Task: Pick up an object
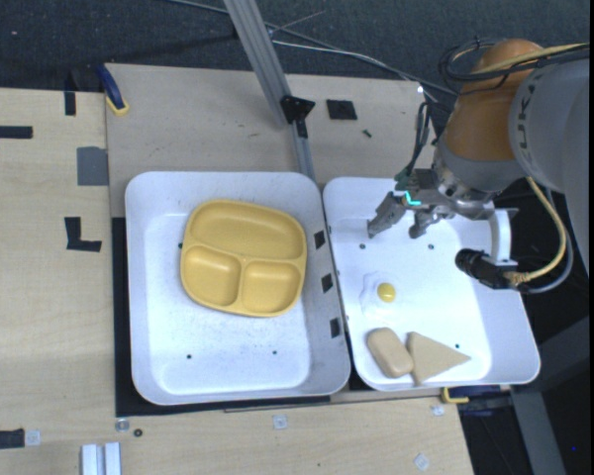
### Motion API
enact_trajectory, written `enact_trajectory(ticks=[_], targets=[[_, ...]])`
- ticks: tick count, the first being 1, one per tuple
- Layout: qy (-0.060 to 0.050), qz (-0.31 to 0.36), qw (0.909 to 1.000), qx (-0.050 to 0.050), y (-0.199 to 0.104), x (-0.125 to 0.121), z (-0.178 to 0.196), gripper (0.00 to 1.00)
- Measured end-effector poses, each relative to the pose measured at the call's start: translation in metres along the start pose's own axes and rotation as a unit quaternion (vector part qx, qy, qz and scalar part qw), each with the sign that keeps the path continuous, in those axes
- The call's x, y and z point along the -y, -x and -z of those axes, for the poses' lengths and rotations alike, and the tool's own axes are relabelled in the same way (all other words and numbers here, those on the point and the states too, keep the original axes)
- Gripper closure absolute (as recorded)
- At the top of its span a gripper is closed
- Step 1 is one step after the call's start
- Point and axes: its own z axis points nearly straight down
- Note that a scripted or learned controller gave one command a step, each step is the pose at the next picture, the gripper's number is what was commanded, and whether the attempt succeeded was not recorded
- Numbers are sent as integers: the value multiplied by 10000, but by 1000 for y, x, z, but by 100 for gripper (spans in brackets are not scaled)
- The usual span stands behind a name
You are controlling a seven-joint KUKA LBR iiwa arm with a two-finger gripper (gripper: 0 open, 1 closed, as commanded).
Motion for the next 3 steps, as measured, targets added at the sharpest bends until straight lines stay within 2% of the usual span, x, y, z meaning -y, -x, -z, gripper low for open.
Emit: enact_trajectory(ticks=[1,2,3], targets=[[15,2,10000,1,0,-1,1,0],[-14,-8,10000,8,5,0,-62,0],[33,-3,10000,17,5,-1,-105,0]])
